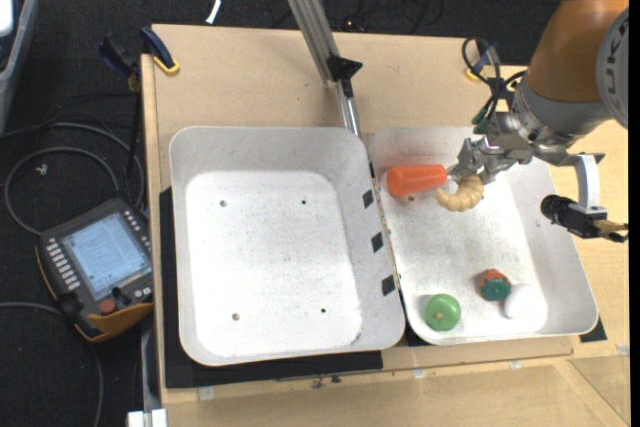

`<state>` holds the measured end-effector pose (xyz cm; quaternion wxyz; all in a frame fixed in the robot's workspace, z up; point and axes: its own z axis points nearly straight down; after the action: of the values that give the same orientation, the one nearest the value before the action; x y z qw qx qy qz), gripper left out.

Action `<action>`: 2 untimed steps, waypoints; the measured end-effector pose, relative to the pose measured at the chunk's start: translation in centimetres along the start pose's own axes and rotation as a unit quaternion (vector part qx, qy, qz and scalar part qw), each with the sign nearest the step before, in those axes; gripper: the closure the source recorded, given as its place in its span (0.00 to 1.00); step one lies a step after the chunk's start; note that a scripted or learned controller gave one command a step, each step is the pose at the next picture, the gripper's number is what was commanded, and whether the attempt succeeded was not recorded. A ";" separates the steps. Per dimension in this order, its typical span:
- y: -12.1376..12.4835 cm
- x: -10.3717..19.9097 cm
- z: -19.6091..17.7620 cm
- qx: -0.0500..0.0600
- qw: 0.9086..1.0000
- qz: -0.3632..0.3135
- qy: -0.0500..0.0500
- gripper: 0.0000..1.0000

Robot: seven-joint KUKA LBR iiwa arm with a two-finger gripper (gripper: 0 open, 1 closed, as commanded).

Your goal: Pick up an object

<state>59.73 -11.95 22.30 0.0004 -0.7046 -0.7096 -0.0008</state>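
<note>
Green ball [442,311] nearest, orange carrot [416,179] lying left-right

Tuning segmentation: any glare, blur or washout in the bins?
Camera view: even light, soft shadows, sharp focus; the white ball nearly washes into the right bin; the pincer shades the tan croissant-like piece; fine speckle on the left bin.

Pincer [470,171] over right bin [560,255], touching tan croissant [460,198]; orange carrot [415,179] just beside; green ball [442,311] near front.
</note>
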 end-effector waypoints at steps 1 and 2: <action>-1.0 5.3 -1.3 0.000 1.000 0.000 0.000 1.00; -2.3 10.7 -0.2 0.002 1.000 0.000 0.000 1.00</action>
<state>57.33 -1.31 22.47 0.0018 -0.7043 -0.7099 0.0003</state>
